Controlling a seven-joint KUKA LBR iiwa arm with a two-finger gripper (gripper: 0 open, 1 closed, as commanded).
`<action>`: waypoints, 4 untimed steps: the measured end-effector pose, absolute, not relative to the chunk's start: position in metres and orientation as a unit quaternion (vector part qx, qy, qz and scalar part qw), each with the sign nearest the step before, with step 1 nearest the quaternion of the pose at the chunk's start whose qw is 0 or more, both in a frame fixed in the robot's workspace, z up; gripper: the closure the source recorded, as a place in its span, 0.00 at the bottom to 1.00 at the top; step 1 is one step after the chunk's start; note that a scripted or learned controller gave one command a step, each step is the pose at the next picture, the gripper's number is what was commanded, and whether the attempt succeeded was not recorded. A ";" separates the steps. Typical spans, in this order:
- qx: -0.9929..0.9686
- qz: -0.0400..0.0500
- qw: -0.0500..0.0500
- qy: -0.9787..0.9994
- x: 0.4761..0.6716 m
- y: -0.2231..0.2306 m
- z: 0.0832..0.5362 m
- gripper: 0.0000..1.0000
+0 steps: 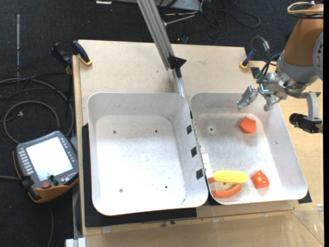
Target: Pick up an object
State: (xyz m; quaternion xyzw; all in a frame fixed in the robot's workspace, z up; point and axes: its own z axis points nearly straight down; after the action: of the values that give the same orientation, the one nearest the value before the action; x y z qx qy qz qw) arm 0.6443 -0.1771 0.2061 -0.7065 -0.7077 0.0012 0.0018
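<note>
My gripper hangs over the far edge of the right bin, fingers spread apart and nothing between them. An orange block lies in that bin just below and slightly left of the gripper. Near the bin's front edge lie a yellow corn-like piece, an orange-red sausage-shaped piece beneath it, and a small red block with a yellow mark to their right.
The left bin sits beside the right one, sharing a middle rim. A slanted metal pole crosses the bench's back. Clamps grip the bench's far corners. A teach pendant lies off the bench's left.
</note>
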 end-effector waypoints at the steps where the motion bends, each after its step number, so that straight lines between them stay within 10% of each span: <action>1: -0.706 0.000 0.000 -0.708 0.645 -0.177 0.209 0.00; 3: -0.706 -0.001 -0.008 -0.708 0.650 -0.178 0.101 0.00; 4: -0.705 -0.005 -0.010 -0.709 0.653 -0.176 0.117 1.00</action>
State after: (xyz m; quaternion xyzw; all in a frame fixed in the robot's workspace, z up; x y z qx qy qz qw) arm 0.6529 -0.1757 0.1166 -0.7048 -0.7093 -0.0053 -0.0103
